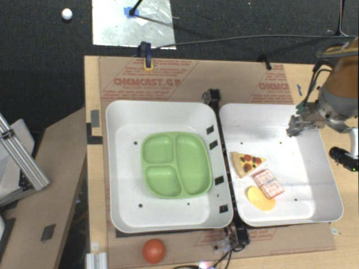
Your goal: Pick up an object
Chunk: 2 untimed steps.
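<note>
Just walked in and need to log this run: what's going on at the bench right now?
A grey KUKA arm reaches in from the right, its gripper over the upper right part of the right bin, with nothing visibly between its fingers. The pizza slice, the small red-and-white packet and a yellow piece lie together near that bin's left side. The left bin holds a green divided plate. An orange-red ball sits on the bench in front.

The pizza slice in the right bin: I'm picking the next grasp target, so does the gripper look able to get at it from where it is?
Probably yes. The pizza slice lies flat with open bin floor between it and the gripper; only the pink box sits close by.
</note>
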{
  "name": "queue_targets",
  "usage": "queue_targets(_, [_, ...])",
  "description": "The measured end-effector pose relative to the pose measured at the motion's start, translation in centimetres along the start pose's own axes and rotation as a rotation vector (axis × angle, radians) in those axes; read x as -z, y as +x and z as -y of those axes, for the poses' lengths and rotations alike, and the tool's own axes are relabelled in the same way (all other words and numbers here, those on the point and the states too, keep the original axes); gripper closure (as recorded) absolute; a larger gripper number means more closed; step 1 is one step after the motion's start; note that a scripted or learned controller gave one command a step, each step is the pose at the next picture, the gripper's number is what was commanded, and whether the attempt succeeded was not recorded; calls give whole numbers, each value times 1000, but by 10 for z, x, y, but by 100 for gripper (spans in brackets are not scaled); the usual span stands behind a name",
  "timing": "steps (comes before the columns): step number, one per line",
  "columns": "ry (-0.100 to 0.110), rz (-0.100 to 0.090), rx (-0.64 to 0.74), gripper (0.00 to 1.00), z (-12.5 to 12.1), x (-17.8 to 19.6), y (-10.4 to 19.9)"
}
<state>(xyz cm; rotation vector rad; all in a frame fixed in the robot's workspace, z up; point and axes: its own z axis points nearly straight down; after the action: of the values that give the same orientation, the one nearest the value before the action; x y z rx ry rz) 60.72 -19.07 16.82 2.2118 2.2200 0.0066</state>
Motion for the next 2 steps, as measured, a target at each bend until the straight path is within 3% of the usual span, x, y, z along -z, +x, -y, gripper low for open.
queue_targets(1, [0,0,1,100,-2,55,-1])
queue_targets(2, [6,-4,6,100,2,61,60])
